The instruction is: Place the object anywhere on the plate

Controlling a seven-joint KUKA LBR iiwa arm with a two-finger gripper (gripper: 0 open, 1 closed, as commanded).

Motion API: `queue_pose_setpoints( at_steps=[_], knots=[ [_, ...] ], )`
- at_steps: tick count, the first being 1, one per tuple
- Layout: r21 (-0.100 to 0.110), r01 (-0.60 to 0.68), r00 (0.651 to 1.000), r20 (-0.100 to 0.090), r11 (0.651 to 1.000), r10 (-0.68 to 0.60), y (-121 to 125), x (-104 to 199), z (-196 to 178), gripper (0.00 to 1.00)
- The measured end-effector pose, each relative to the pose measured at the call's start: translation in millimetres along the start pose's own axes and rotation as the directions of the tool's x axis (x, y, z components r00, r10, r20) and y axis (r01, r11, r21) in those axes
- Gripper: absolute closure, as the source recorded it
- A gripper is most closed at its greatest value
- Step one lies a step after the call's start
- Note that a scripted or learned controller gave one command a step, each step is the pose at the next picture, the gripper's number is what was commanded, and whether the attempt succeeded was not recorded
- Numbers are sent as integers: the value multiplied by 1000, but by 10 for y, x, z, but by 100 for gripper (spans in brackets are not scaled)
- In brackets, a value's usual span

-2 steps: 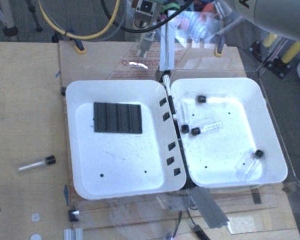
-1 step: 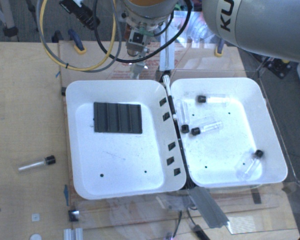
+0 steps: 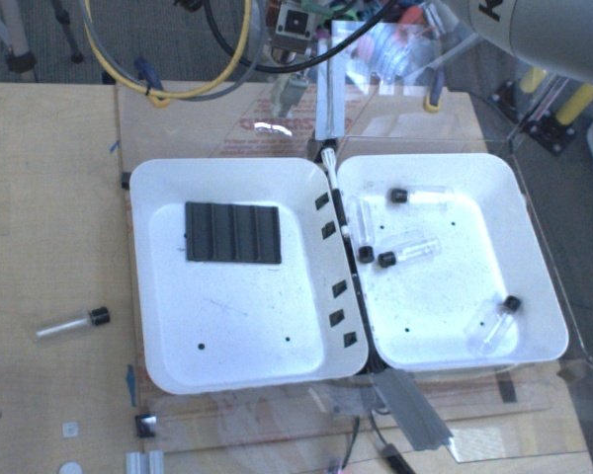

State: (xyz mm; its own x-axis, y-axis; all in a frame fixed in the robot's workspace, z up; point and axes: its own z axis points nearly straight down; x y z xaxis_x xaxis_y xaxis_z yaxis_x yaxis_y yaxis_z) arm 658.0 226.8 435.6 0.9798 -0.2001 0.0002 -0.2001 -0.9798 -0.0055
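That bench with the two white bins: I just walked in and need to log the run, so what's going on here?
The grey arm hangs above the bench's far edge, its tool up beyond both bins and touching nothing. The left bin holds a dark ribbed plate. The right bin holds several clear black-capped tubes. One more tube lies outside on the bench, left of the bins. Nothing sits on the plate yet.

A clear vial with a black cap (image 3: pixel 72 324) lies on my table (image 3: pixel 49 215), left of the two white bins and well apart from them. A yellow cable (image 3: pixel 114 67) loops above the table's far edge, beside black cables (image 3: pixel 227 47). Small black clips (image 3: pixel 335 260) line the seam between the bins. A grey metal bracket (image 3: pixel 410 413) juts out below them.
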Motion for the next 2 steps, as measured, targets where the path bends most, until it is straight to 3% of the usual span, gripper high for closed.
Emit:
queue_pose_setpoints(
  at_steps=[1, 2],
  knots=[
    [2, -493, 870, -1, 870, 493, -4, 86, 0, 100],
    [2, -76, 997, -1, 997, 76, -10, 82, 5, 100]
  ],
)
